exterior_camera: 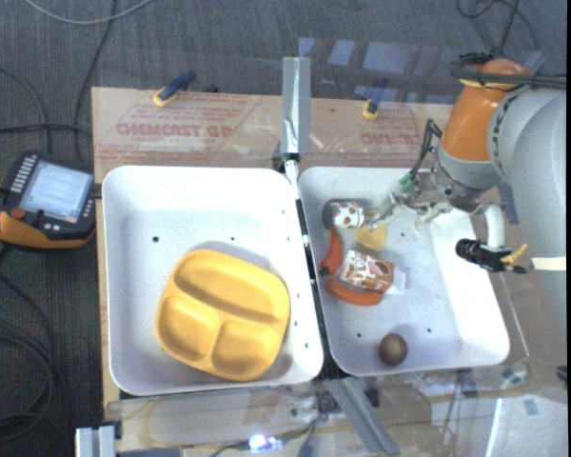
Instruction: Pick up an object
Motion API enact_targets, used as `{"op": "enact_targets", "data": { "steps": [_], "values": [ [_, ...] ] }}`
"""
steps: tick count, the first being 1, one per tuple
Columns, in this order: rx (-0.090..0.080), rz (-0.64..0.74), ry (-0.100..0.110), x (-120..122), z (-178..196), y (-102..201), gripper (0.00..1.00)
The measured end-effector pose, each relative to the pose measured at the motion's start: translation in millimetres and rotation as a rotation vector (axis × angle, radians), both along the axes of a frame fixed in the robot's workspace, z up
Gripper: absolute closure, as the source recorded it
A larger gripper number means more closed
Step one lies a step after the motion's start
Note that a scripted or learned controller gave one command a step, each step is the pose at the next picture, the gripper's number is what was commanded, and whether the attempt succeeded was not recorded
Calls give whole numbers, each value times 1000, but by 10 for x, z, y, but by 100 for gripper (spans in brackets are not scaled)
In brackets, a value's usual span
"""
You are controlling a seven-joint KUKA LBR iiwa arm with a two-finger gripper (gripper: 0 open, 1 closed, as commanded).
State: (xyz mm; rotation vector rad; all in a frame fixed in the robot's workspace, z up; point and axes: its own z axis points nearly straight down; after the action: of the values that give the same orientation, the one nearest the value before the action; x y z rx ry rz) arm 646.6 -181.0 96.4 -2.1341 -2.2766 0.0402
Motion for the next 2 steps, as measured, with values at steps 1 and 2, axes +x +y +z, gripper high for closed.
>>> {"op": "enact_targets", "data": {
  "steps": [1, 2],
  "values": [
    [-3, 90, -40, -143, -70, 609, 0],
    [1, 93, -41, -125, 8, 619, 100]
  ]
}}
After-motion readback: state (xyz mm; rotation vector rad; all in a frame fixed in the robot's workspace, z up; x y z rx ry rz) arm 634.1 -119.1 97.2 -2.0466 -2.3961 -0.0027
